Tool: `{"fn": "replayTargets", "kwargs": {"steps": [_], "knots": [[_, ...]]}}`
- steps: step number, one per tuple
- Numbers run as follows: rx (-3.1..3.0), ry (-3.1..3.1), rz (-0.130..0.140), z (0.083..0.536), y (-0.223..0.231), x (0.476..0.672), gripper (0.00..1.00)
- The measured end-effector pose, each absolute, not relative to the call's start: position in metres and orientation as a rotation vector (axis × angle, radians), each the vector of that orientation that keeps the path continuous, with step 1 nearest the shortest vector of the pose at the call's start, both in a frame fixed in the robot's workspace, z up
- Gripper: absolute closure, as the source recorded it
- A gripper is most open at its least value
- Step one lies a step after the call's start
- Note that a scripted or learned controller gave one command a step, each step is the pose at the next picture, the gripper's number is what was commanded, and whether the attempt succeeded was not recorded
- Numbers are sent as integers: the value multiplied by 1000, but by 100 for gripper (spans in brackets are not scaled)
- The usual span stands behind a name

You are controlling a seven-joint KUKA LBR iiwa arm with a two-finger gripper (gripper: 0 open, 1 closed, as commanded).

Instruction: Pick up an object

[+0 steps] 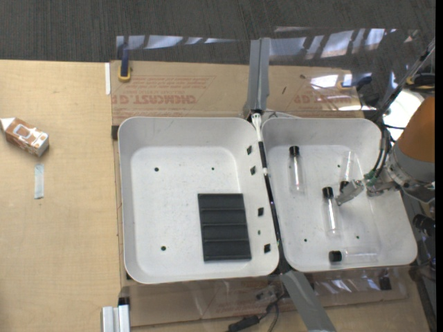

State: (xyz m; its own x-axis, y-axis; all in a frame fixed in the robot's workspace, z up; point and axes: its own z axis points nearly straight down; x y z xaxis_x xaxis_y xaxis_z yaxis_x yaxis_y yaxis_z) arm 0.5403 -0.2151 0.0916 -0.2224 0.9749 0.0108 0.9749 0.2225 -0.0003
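Gripper (346,191) sits over the right bin (403,244), just beside the black cap of the middle vial (331,214). I cannot tell whether it is wide or narrow. A second vial (295,169) lies nearer the bin's left wall, and a third vial (356,256) lies along the near rim. I see bare floor between them. The left bin (159,206) holds a black ribbed block (224,227), its near end close to the near rim.
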Motion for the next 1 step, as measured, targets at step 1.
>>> {"fn": "replayTargets", "kwargs": {"steps": [1], "knots": [[-1866, -2529, 0, 92, -213, 603, 0]]}}
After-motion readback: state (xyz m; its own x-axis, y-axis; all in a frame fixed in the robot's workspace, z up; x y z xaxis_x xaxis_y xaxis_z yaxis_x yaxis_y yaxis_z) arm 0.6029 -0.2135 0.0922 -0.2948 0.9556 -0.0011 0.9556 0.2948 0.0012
